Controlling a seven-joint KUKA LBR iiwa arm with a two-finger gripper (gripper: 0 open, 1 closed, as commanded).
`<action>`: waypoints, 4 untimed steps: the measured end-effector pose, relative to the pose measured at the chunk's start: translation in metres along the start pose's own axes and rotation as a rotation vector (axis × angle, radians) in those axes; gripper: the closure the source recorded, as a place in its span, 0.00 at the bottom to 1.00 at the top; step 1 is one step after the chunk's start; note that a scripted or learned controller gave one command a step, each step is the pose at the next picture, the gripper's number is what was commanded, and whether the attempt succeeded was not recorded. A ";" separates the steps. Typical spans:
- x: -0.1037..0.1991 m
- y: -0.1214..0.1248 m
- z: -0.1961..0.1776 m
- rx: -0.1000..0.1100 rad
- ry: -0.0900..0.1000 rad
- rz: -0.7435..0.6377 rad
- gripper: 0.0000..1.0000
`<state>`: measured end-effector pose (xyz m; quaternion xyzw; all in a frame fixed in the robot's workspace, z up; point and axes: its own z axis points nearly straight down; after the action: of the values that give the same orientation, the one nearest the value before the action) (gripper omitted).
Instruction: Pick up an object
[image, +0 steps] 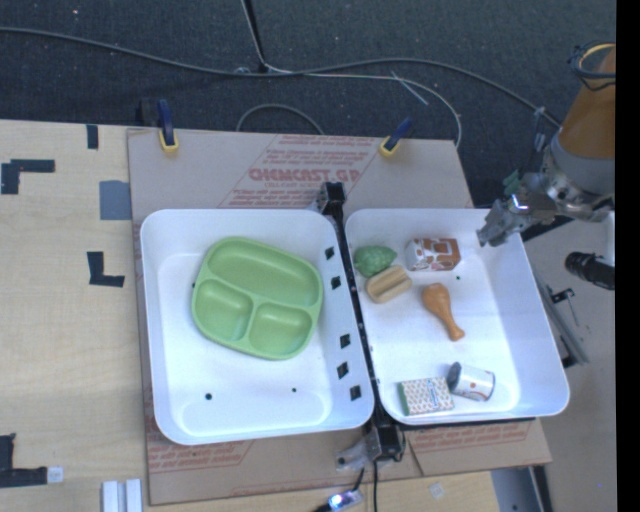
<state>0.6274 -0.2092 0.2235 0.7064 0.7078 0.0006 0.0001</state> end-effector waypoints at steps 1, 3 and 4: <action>0.052 -0.010 0.011 0.004 0.000 -0.002 1.00; 0.162 -0.021 0.010 0.004 0.000 -0.004 1.00; 0.213 -0.033 -0.002 0.003 0.001 -0.004 1.00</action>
<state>0.5942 0.0035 0.2259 0.7049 0.7093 -0.0002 -0.0013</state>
